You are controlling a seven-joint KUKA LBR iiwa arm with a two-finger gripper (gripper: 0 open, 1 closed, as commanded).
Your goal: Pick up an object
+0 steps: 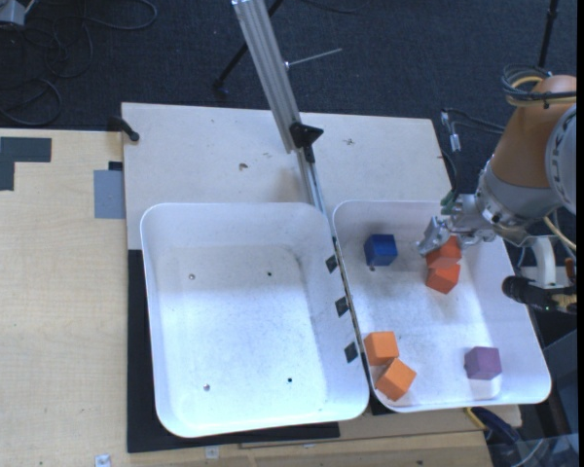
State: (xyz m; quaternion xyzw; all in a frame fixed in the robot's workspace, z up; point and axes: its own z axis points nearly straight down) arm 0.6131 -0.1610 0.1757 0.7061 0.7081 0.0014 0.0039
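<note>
Dark carpet strewn with black cables lies behind a pale bench [224, 154] that bears two shallow white plastic bins side by side. A ribbed aluminium rail [273, 76] slants down from the top of the view toward the seam between them.

The left bin [156, 261] shows only a speckled white floor. The right bin [535, 358] holds the loose pieces: a blue cube [380, 250] near its upper left, two orange blocks touching each other at the lower left, one square-on [381, 346] and one tilted just below it [396, 378], and a purple cube [482, 362] resting on a small white base at the lower right.

The grey arm with its orange band [530, 149] reaches in from the right, and its two-finger gripper [448, 244] sits low over the upper middle of the right bin. A red-orange block [444, 269] lies directly beneath the gripper tip, touching or nearly touching it, well apart from the blue cube to its left. The metal fingers merge with the top of that block from this angle, so whether they are spread, closed, or clamped around the block cannot be told.
</note>
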